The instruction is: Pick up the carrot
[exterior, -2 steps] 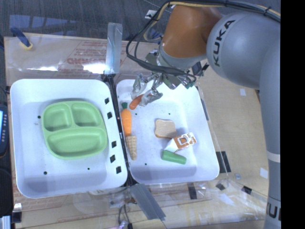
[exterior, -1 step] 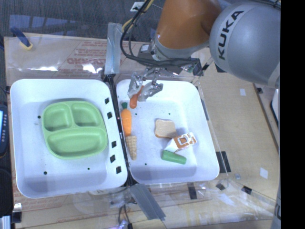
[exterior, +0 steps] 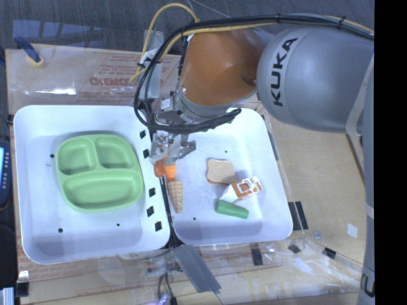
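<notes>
Nearest the camera you have the grey wrist and orange band of the arm, which hang over the upper left part of the right bin (exterior: 273,170) and hide much of its back wall. Below them the gripper (exterior: 170,150) points down at the left edge of that bin, and you cannot tell from this angle whether it is open or closed. Locate the carrot (exterior: 164,169) directly under the gripper tips: a small orange piece lying close against the wall shared with the left bin (exterior: 25,170); contact between gripper and carrot cannot be confirmed. Just below the carrot lies a tan, ridged cone-shaped item (exterior: 175,196), apparently touching it or nearly so. Further right in the same bin you will see a bread slice (exterior: 220,171), a small orange and white packet (exterior: 247,187) and a green wedge (exterior: 231,209), all well apart from the carrot. The left bin holds a green divided plate (exterior: 98,171). Treat the carrot as a light, rigid toy item with a smooth and probably slippery skin; it should not crush under moderate force but may squirt out of a shallow pinch. Take hold across its narrow width at mid-length, keeping the gripper clear of the bin wall and the cone
</notes>
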Controlling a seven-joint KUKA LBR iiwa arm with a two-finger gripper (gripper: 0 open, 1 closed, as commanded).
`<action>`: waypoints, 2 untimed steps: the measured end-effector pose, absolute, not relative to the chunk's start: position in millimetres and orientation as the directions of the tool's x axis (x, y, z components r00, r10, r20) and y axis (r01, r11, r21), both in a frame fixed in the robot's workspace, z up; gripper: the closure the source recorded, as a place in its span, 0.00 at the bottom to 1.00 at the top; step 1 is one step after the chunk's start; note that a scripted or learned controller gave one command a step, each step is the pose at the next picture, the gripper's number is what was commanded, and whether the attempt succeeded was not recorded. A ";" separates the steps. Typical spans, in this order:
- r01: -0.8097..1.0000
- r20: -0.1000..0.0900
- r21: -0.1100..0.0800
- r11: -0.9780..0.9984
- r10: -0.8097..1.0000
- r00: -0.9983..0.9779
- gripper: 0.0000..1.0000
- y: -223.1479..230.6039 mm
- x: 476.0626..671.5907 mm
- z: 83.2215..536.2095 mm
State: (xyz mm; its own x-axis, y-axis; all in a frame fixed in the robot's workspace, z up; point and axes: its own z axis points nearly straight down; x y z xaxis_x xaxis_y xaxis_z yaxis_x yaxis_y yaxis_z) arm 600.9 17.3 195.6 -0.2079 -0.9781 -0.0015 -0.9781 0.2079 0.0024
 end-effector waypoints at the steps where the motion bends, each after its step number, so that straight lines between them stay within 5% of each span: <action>1: -0.926 -0.002 0.003 -0.378 -0.926 0.378 1.00 51.9 537.5 190.9; 2: -0.841 0.003 -0.006 -0.541 -0.841 0.541 1.00 99.0 507.4 314.4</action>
State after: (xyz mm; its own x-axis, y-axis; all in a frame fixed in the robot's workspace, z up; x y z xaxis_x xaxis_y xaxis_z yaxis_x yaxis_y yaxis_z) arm 507.4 99.0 314.4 0.5413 -0.8408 0.0027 -0.8408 -0.5413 -0.0059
